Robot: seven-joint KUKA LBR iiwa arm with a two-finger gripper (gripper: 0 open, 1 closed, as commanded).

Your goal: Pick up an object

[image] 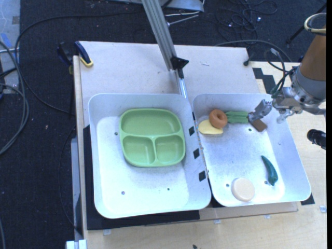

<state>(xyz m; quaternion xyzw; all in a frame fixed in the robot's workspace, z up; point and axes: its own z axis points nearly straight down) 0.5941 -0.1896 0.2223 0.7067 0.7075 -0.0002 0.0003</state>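
White right bin [290, 154], orange ring-shaped doughnut [218, 119], end effector [265, 110] grip state unclear

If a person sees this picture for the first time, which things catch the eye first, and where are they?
The pale green plastic tray with three compartments stands out first, lying alone in the left white bin. Next comes the cluster at the top of the right white bin: an orange ring-shaped toy touching a yellow piece. The grey arm's gripper hangs beside them, near a small brown block.
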